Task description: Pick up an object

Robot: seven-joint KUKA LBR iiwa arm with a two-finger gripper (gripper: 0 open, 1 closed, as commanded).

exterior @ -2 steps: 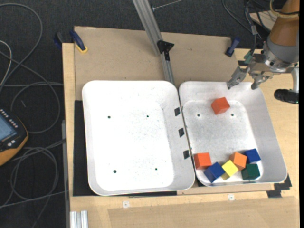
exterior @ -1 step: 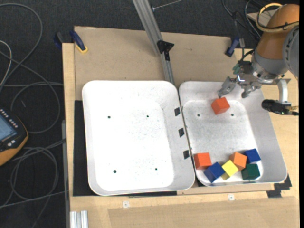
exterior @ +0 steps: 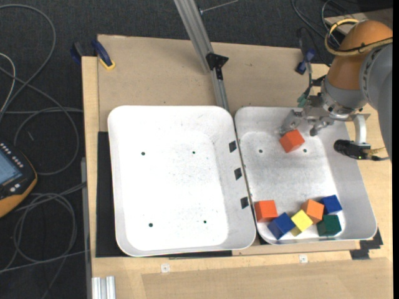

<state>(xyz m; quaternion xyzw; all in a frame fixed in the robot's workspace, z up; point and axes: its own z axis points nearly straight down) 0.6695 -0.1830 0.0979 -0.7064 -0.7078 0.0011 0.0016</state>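
Over the right bin point(exterior: 349, 192), near its far edge, the gripper point(exterior: 298, 126) pinches an orange-red block point(exterior: 292, 141) between its fingers, lifted and tilted. Along the same bin's near edge lie orange, blue, yellow, orange, blue and green blocks.

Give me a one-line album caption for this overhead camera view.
Robot arm's gripper over an orange block in the right bin, six colored blocks clustered at its near edge.
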